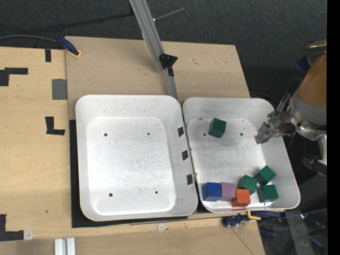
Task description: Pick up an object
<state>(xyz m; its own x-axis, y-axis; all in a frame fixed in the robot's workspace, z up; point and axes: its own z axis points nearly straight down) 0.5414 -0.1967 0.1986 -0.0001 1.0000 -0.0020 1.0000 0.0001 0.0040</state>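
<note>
Green and lying alone, a small foam-like cube (pixel 217 127) is sitting in the upper part of the right-hand shallow white bin (pixel 276 158), well apart from the cluster of blocks in that bin's near corner. It lies to the left of the grey two-finger gripper (pixel 264 134), which is hanging over the bin's right side at about the same depth, so a leftward reach looks like the move that would matter. The cube shows no long axis. Whether the fingers are apart or together I cannot tell; they are small and blurred, and nothing is showing between them. The near cluster, dark green cubes (pixel 259 184), an orange block (pixel 242 196), a lilac block (pixel 228 190) and a blue block (pixel 212 190), is lying below the gripper
</note>
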